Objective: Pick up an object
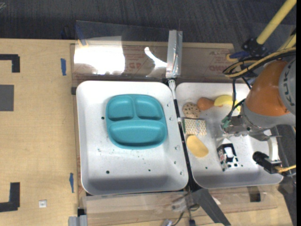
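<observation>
My gripper hangs low over the bare white floor of the right bin, right of centre, with the arm's orange band above it. No object touches it that I can see. The nearest item is a yellow oval piece to its left. Further left and back lie a tan waffle-like square, a speckled round cookie, an orange-brown lump and a yellow fruit, partly behind the arm.
The left bin holds a teal divided plate. A raised rim separates the two bins. Yellow and black cables run behind the right bin. Cardboard covers the bench to the left.
</observation>
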Controlling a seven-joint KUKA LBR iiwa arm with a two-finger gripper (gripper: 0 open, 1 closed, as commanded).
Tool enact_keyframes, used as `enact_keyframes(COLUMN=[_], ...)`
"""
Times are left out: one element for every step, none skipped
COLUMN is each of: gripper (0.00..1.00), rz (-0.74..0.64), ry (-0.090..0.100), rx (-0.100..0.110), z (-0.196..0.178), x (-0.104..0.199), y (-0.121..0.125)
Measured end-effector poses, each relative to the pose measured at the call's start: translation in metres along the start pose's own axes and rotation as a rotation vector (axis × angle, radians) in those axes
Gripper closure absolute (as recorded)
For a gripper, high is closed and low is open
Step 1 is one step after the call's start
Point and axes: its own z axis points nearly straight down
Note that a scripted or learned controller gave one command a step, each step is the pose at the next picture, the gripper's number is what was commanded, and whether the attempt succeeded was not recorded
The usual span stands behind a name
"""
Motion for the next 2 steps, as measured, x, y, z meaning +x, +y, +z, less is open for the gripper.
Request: enact_keyframes(gripper=[0.0, 0.0], rz=[0.0, -0.085], ry=[0.0, 0.001], rx=[0.001, 0.003], z=[0.001, 0.01], x=[0.0, 0.016], y=[0.0, -0.056])
